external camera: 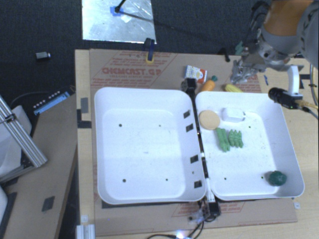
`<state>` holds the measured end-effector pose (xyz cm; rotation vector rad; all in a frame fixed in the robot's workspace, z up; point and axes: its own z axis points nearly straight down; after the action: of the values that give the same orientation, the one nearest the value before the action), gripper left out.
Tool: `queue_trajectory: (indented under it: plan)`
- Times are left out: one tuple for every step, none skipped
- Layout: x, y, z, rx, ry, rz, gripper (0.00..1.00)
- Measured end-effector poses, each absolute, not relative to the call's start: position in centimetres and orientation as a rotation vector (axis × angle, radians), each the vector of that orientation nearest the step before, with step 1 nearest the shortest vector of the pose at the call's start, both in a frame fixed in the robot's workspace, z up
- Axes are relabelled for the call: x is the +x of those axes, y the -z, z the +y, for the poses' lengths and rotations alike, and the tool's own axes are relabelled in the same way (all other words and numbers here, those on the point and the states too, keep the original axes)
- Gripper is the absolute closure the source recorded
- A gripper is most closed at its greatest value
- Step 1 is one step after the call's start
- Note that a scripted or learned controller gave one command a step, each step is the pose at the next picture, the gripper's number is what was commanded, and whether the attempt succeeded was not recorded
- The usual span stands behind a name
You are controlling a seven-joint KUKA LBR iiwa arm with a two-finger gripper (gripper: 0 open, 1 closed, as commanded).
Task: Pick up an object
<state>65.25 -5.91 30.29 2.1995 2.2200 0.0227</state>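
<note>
Fingers you cannot read for open or shut; gripper [242,73] hangs beyond the right bin's [286,133] far rim.

Nothing sits between them, so you have the whole approach to make. Nearest below them lie the white piece [233,115] and tan disc [209,119], then the green pods [230,139]; the dark green ball [275,178] sits farthest, in the near corner. Choose one standing apart, come down centred and square. The cardboard [130,69] reads roughly "CHEMCAST GP".

Grey arm [289,31], orange band, metallic gripper [242,72].
</note>
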Motion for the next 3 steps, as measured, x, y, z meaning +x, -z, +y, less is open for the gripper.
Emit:
queue_trajectory:
  plan:
    - [63.5,-43.4,-5.5,2.204,-0.02,2.218,1.0]
    - [59.4,-54.4,-8.2,2.212,-0.016,2.211,1.0]
    - [67.0,-53.3,-12.9,2.22,0.0,2.217,1.0]
